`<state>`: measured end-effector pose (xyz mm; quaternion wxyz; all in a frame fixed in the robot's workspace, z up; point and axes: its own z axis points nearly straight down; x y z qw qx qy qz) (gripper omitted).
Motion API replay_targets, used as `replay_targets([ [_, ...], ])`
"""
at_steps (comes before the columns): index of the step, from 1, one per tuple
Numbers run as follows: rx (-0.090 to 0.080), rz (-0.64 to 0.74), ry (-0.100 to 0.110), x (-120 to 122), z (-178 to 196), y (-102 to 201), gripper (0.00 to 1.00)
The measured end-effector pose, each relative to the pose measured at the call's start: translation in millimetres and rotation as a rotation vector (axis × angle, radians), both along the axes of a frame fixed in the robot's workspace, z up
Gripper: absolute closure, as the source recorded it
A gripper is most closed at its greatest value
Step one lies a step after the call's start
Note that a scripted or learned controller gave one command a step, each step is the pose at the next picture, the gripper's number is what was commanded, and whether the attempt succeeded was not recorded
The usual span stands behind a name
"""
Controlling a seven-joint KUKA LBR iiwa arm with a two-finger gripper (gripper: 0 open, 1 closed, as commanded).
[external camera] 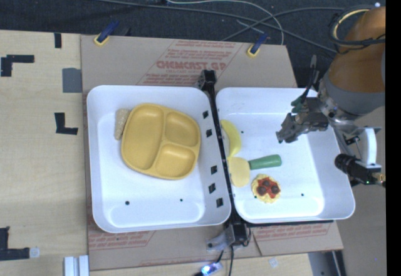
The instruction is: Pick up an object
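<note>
The right bin [313, 206] holds a green cylinder [265, 161], a small yellow round piece with red spots [267, 188], and two pale yellow pieces [239, 171] [230, 133] against its left wall. My gripper [289, 132] hangs over the bin's upper right part, up and to the right of the green cylinder, with nothing visible between its dark fingers. The arm comes in from the right with its orange band [366, 27] above the wrist.
The left bin [106, 193] carries a yellow divided plate [160, 141] with a tan sponge-like piece [121, 123] tucked at its left edge. Black clips [212, 137] join the bins. Cables run across the dark floor behind the bench.
</note>
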<state>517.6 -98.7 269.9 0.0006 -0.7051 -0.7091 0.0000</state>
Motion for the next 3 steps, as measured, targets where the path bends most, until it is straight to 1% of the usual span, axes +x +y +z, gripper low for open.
replay_targets([
  [1, 0.000, -0.001, 0.001, -4, -16, 46, 1.00],
  [3, 0.000, 0.002, 0.001, 1, -15, 155, 1.00],
])
